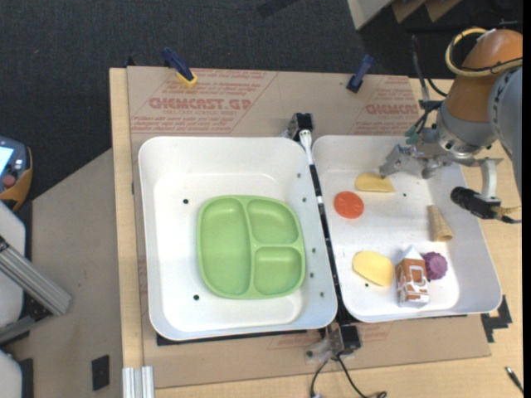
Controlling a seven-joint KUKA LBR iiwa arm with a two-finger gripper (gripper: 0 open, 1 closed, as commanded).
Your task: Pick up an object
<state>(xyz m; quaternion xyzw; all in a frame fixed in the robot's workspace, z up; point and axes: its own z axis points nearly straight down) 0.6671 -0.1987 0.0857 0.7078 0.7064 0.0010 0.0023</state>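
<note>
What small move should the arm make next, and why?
Probably lower the gripper a little toward the yellow wedge. The gripper hovers at the wedge's upper right edge in the right bin, and nothing shows between its fingers.

The right bin (465, 293) offers open floor at its centre, between the red disc (349, 205) and the tan stick (439, 222). The near edge is crowded by the yellow piece (372, 268), carton (412, 281) and purple item (435, 264). The green tray (249, 245) occupies most of the left bin (166, 222).

Left bin (158, 247): tray (249, 245). Right bin (473, 255): wedge (374, 183), disc (349, 205), cone (439, 222), lemon (372, 268), carton (411, 281), grapes (435, 264).
</note>
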